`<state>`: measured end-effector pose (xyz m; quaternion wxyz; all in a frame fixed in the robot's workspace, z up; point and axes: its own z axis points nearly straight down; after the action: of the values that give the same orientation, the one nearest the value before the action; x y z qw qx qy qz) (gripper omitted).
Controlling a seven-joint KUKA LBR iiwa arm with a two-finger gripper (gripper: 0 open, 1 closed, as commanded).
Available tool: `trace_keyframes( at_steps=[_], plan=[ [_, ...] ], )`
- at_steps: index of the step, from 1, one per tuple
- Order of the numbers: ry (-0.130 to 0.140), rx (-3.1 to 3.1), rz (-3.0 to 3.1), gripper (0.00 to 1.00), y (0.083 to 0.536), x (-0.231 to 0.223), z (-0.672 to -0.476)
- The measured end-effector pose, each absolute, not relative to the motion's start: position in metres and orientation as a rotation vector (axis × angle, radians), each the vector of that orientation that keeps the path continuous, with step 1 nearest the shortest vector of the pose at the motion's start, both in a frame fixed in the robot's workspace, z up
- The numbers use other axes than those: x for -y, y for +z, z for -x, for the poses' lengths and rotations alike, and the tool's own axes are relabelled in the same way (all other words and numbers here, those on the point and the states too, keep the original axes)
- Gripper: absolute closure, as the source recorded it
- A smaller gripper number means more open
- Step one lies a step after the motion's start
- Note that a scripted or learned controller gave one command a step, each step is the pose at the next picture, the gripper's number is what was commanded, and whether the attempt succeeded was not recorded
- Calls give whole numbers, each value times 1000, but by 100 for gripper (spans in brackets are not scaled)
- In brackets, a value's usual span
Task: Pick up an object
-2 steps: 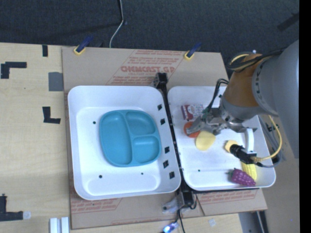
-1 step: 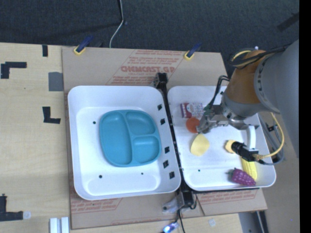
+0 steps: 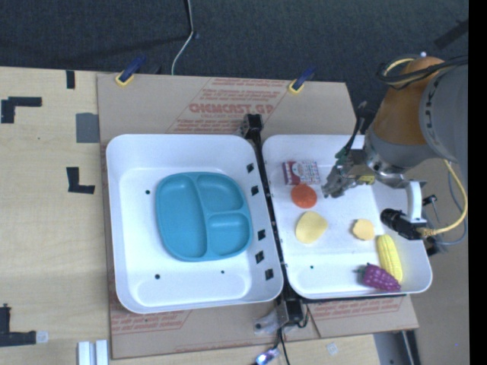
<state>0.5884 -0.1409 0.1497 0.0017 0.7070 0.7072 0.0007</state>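
Note:
The right bin (image 3: pixel 327 284) holds a red-and-white packet (image 3: pixel 301 172), a round orange-red piece (image 3: pixel 304 196), a pale yellow lump (image 3: pixel 310 227), a small yellow-orange piece (image 3: pixel 364 230), a corn cob (image 3: pixel 389 255) and a purple grape bunch (image 3: pixel 380 278). My gripper (image 3: pixel 335 186) hangs over the upper middle of this bin, just right of the red piece and the packet. Its dark fingers point down and to the left. Nothing shows between them.
The left bin (image 3: pixel 129 272) holds a blue divided plate (image 3: pixel 204 214). Black clips run along the seam between the two bins (image 3: pixel 262 196). The arm's grey body and orange band (image 3: pixel 403 112) cover the right bin's upper right corner. Cardboard lies under both bins.

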Motion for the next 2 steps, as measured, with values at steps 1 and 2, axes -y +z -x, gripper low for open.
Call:
trace_keyframes(
  at_steps=[1, 2],
  plan=[
    [3, -2221, -2217, 100, 194, 140, -595],
    [4, -2219, -2216, 100, 253, 148, -599]
  ],
)
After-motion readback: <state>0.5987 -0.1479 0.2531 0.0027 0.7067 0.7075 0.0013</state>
